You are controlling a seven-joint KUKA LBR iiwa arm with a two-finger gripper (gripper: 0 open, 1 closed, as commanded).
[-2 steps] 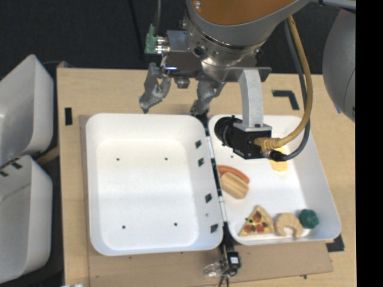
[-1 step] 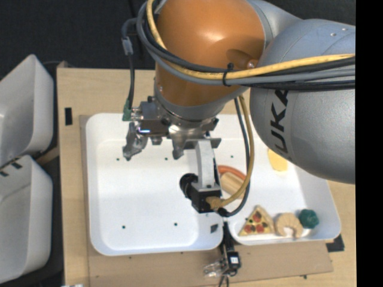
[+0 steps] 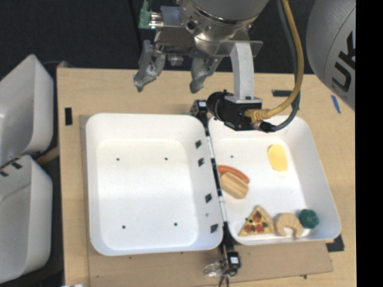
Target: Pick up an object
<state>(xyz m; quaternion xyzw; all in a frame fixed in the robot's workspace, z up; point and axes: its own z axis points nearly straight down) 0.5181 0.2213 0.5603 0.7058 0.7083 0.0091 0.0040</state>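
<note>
My gripper (image 3: 170, 79) hangs high over the far edge of the bench, above the back rim of the left bin (image 3: 149, 244). Its two grey fingers (image 3: 145, 72) are spread wide apart with nothing between them. In the right bin (image 3: 320, 172) lie a hot dog in a bun (image 3: 233, 181), a yellow oval piece (image 3: 277, 158), a pizza slice (image 3: 257, 222), a tan curved pastry (image 3: 288, 223) and a small dark green round thing (image 3: 308, 218). All of these lie well forward and to the right of the gripper.
The two bins meet along a divider with black clips (image 3: 210, 175). White padded blocks (image 3: 21, 160) stand off the bench's left side. A small metal clip (image 3: 218, 269) lies at the front edge of the bench.
</note>
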